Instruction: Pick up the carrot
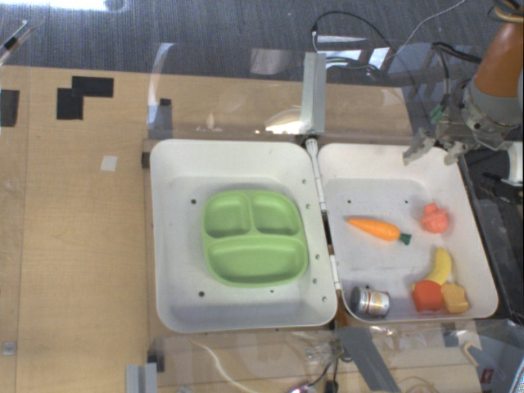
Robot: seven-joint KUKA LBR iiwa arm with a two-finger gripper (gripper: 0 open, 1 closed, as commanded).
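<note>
Light wooden bench (74, 244), seen from above at a slant, with dark carpet beyond its far edge and black tape marks (82, 95) at its far left. We see two shallow white bins set side by side, their inner rims touching along a grey divider.

Left bin (176, 301): it holds a green plate (255, 237) with three compartments, two small ones on the far side and one long one on the near side. The plate lies flat near the bin's middle.

Right bin (360, 178): it holds six things. The carrot (377, 228) lies flat near the middle of the floor, its orange tip pointing left and its dark green stem end pointing right, apart from everything else. To its right, close to the right wall, we find a pink fruit (435, 219). Nearer the front right corner a banana (441, 265) leans against a red fruit (426, 295), and a small orange-yellow lump (455, 298) touches that red fruit on its right. A metal can (371, 301) lies on its side at the front left corner.

Arm: the gripper (431, 146) hangs over the far right corner of the right bin, below the orange band (503, 60), well apart from the carrot. Its two fingers are spread wide, with nothing between them.
</note>
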